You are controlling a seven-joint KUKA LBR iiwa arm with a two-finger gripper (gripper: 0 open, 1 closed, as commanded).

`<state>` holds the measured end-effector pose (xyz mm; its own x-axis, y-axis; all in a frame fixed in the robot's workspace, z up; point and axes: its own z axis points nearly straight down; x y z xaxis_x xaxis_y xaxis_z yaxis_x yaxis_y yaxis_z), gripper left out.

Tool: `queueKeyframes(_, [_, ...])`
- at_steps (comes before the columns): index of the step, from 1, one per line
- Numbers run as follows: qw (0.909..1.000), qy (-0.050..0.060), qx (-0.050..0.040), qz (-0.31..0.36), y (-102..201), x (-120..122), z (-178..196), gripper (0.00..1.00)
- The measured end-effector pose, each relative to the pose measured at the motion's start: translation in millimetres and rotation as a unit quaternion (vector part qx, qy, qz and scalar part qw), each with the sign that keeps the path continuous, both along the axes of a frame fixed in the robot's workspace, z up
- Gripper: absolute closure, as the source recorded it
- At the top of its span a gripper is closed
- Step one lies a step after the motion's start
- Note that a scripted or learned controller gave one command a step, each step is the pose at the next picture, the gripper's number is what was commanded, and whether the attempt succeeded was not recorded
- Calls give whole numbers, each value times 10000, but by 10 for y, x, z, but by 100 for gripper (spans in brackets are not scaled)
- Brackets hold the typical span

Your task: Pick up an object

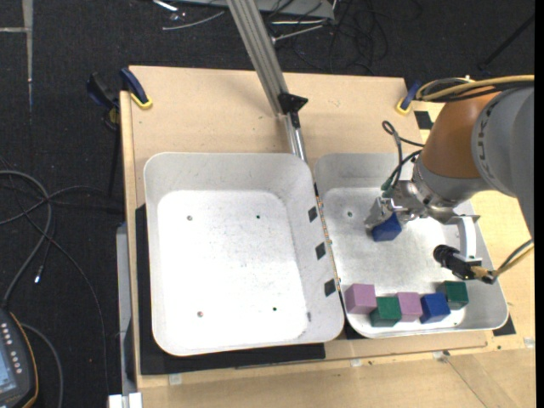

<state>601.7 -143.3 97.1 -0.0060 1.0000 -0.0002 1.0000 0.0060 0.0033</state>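
Observation:
In the right bin (340, 198), my gripper (382, 221) hangs from the grey arm with its orange band, over the bin's middle. A small blue block (388, 229) sits tilted between its fingertips, and the fingers are shut on it. The block's upper part is hidden under the gripper body. I cannot tell whether the block is off the bin floor.
Along the right bin's front wall lie a purple block (361, 297), a dark green block (387, 310), a pink block (410, 305), another blue block (434, 306) and a green block (456, 292). The left bin (161, 228) stands beside it. A metal pole (263, 49) slants across the back.

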Motion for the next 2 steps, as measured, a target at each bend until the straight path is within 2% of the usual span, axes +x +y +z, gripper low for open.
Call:
queueKeyframes(1, [10000, -33, 2, 8, 530, 298, 1033, 100])
queueKeyframes(2, [10000, -1, 16, 23, 1304, 648, 979, 100])
